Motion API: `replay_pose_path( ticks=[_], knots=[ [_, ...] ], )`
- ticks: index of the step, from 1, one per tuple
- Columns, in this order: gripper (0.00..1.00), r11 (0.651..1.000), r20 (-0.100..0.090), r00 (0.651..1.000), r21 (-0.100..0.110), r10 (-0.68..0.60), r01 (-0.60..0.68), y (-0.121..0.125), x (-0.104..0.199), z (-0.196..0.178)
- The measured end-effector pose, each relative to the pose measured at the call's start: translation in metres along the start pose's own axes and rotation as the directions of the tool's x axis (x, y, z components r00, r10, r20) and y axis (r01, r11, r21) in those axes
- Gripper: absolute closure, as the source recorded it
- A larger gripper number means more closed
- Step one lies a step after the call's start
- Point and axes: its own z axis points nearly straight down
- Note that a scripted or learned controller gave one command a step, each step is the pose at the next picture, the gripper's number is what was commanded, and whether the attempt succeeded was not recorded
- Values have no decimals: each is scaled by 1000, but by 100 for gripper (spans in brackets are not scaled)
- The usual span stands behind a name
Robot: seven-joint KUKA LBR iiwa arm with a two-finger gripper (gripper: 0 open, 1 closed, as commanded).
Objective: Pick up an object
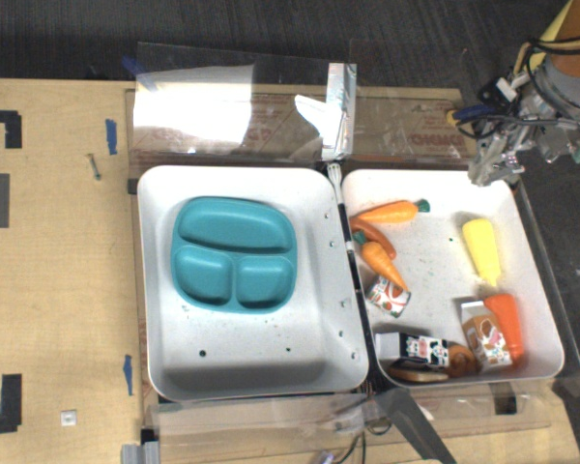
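My gripper (497,169) hangs over the far right corner of the right bin (435,230), open, with nothing between its fingers. Below it in that bin lie a yellow block (481,247), an orange carrot with a green tip (391,213), a second carrot (381,259), a small red and white packet (389,298), an orange bottle (505,319) beside a brown snack packet (483,336), and a black and white carton (425,349). The yellow block is the nearest of them to the gripper, a short way toward the front.
The left bin (164,336) holds a teal divided plate (234,251). A ridge where the two bins meet (353,288) runs between them. Clear plastic sheeting (232,114) lies behind the bins, and cables (507,95) trail by the wrist.
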Motion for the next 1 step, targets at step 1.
replay_pose_path(
  ticks=[1],
  knots=[
    [100,1000,-24,1000,-11,2,-2,-15,9,134]
  ],
)
